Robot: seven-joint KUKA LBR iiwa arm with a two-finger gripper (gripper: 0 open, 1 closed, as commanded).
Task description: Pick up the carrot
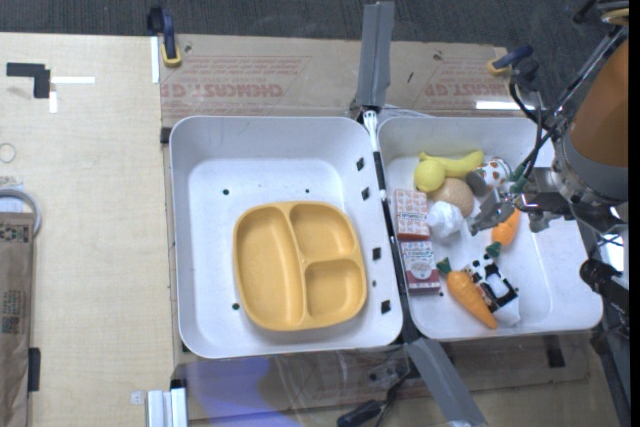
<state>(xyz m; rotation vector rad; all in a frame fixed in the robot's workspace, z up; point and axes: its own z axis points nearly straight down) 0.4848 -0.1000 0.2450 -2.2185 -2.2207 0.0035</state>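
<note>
**Fingers hard to see, carrot still down**

I can't tell if the gripper (492, 215) is open or closed. It hangs low in the right bin (560, 290). The carrot (470, 296) lies near the front. I think the lifting is still left.

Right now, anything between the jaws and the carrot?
Nothing visible. The jaws sit right beside the upper carrot. A second carrot lies nearer the bin's front, a black-and-white toy beside it.
</note>
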